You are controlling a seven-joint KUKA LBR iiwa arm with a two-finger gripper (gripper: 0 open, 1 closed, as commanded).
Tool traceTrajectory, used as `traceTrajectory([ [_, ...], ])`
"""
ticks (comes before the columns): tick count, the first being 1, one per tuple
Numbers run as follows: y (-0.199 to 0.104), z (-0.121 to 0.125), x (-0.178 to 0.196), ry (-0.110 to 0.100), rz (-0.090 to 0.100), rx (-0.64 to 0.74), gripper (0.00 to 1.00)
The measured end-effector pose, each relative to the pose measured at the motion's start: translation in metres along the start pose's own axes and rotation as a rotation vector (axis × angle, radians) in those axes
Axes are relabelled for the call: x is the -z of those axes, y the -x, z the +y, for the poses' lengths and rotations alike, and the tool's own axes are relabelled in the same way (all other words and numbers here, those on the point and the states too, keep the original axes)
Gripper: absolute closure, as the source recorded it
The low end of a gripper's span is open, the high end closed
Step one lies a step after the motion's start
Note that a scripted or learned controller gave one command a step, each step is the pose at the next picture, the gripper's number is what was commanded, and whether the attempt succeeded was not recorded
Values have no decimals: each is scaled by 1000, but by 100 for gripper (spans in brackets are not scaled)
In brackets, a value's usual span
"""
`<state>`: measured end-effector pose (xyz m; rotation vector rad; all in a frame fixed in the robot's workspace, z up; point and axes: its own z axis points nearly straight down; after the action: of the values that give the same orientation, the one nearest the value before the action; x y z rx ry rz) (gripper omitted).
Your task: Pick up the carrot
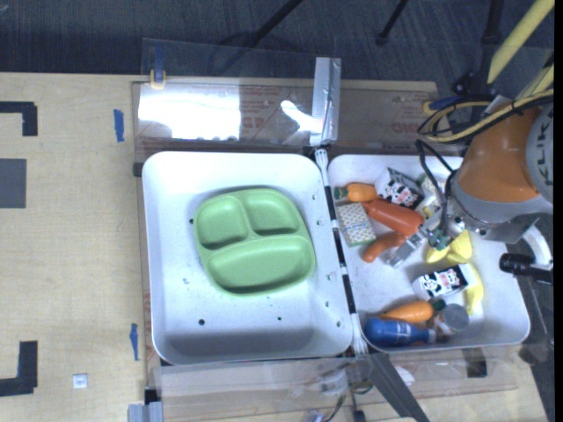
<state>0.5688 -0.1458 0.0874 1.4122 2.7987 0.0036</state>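
The right bin (519,323) is crowded: a carrot (410,311) lies hemmed between a blue bottle (398,331) and a small carton (441,281); the left bin (167,262) has open floor around its green plate (255,239)

Left bin (167,236): green three-compartment plate (254,238) near centre. Right bin (506,323): cluttered. Arm (501,170) enters from right, orange band above wrist; gripper (418,240) low over bin's middle, beside orange bottle (393,215). Small carrot (360,192) at bin's far left corner. Second carrot (407,311) near front edge, touching blue bottle (400,331). Banana (457,258) right of gripper. Checked packet (354,224) by divider.
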Motion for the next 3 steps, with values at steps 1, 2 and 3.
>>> traceTrajectory([
  [1, 16, 43, 33, -1, 1, 98, 0],
  [2, 1, 60, 4, -13, 7, 444, 0],
  [3, -22, 39, 8, 10, -14, 608, 0],
])
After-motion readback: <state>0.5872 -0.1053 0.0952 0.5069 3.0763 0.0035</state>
